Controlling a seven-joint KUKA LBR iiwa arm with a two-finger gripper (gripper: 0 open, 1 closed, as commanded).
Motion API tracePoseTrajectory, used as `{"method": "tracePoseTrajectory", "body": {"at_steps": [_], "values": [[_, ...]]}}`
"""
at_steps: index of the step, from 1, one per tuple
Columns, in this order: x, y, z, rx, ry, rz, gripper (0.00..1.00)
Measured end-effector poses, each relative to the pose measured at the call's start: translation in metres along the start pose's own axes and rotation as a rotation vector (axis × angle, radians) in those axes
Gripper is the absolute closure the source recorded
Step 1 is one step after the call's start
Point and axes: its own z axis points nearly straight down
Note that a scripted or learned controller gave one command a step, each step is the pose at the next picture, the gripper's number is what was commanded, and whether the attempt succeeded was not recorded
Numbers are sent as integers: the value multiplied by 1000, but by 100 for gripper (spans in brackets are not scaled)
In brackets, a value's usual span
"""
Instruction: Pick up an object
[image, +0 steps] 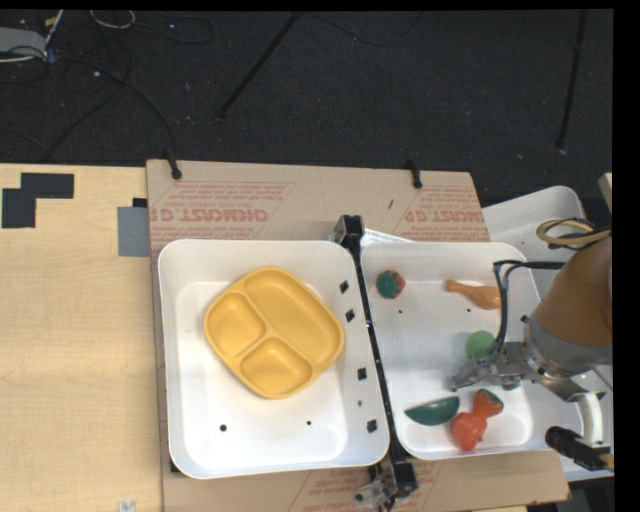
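Note:
In the right bin (420, 262), my gripper (488, 377) hangs low near the front right, on the grey arm with its orange band (582, 300). It sits just below a green ball (480, 343) and just above a red strawberry (488, 403). A dark green slice (432, 410) lies to its front left and a red piece (467, 431) in front of it. Farther back rest a green-and-red ball (389, 284) and a tan, elongated piece (473, 291). Nothing is visibly held.
The left bin (190, 400) holds a yellow divided plate (273, 330). A black divider with clips (366, 340) runs between the bins. Brown cardboard (300, 205) lies under both bins, and cables (560, 232) hang by the arm at the right.

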Motion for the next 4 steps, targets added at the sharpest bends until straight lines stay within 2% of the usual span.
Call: {"method": "tracePoseTrajectory", "body": {"at_steps": [1, 3, 4], "values": [[-1, 1, -13, -3, -1, 3, 100], [4, 9, -127, -5, -2, -3, 100], [3, 10, -149, -2, -1, -3, 100]]}}
